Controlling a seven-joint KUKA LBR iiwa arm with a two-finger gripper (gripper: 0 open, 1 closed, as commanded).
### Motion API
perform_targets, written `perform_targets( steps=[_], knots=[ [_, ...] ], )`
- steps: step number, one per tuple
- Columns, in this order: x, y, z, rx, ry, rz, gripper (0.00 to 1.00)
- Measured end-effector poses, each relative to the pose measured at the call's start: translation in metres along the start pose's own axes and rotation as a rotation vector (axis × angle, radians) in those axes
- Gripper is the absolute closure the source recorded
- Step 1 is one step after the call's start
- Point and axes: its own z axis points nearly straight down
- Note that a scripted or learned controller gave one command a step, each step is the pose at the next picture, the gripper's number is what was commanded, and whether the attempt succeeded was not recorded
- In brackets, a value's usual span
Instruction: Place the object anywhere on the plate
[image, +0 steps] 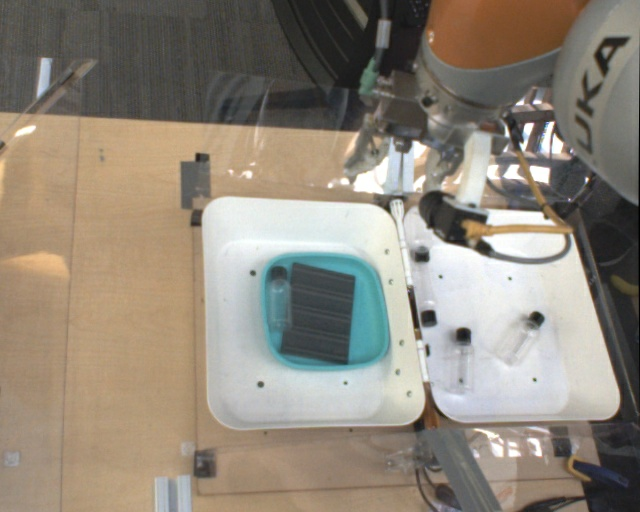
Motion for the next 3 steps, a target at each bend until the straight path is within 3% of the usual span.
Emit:
perform_targets(
  steps=[1, 2, 3],
  knots=[
    [0.025, -0.014, 0.001, 0.003, -0.001, 0.151, 0.0],
    [0.008, 0.05, 0.002, 0.004, -0.001, -0.208, 0.0],
    [0.011, 0.031, 0.004, 0.006, -0.002, 0.117, 0.0]
  ],
)
